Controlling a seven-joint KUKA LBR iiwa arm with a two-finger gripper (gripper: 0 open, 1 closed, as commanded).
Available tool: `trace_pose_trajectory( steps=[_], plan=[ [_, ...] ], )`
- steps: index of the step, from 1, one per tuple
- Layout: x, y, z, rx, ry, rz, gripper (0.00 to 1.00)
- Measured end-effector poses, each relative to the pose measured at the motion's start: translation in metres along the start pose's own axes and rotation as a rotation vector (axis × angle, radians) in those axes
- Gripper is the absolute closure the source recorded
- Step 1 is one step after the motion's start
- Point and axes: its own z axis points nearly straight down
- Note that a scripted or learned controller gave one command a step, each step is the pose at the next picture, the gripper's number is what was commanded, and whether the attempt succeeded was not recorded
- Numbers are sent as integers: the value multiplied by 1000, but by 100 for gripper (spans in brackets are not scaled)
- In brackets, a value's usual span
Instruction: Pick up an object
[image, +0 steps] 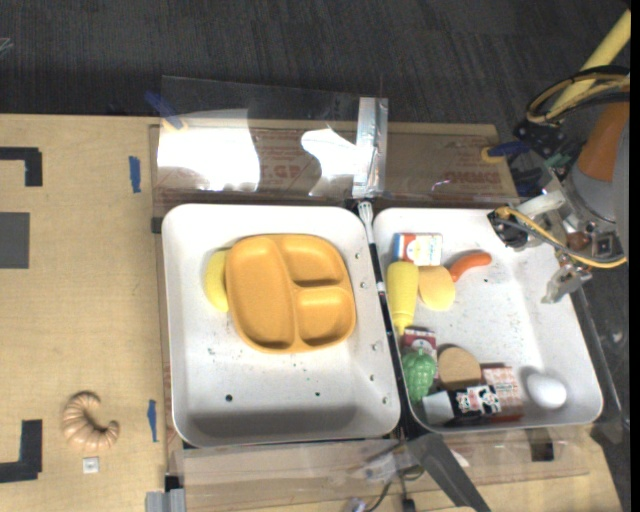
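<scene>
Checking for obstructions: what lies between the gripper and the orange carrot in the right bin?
Bare white bin floor separates the gripper from the carrot in the camera view.

Arm (600, 170) at right edge

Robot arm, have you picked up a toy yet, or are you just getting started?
Just getting started. Nothing looks picked up: the carrot, the yellow bottle and the white egg all lie in the right bin. In hand: the gripper sits over that bin's right side, apart from the toys. Left: reach one, grasp it, lift it.
</scene>
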Motion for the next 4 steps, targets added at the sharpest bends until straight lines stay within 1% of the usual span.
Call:
trace_pose_trajectory(
  steps=[1, 2, 3, 4],
  plan=[
    [-49, 12, 83, 14, 20, -93, 0],
    [-107, -12, -127, -6, 14, -3, 0],
    [-69, -50, 69, 3, -4, -101, 0],
    [21, -48, 70, -2, 7, -5, 0]
  ],
)
